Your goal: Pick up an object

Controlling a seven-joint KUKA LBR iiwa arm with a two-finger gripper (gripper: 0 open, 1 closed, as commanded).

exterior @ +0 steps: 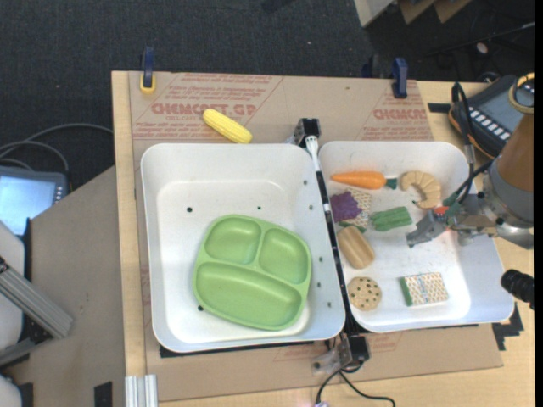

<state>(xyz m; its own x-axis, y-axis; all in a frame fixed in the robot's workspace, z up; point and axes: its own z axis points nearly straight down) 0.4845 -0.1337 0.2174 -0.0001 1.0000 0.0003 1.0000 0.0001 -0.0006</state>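
Two white bins sit side by side. Nearest in the right bin (475, 312) lie a cookie (364, 292) and a patterned square block (424, 288), its print too small to read. Beyond them, the gripper (424, 230) hangs low with its fingers slightly spread and nothing between them; the arm is cut off at the right edge. The green piece (390, 220) lies just left of it. Farther off, red lettering on the cardboard sheet (280, 100) reads roughly "CHEMCRET G.P", partly hidden by a corn cob (226, 126).
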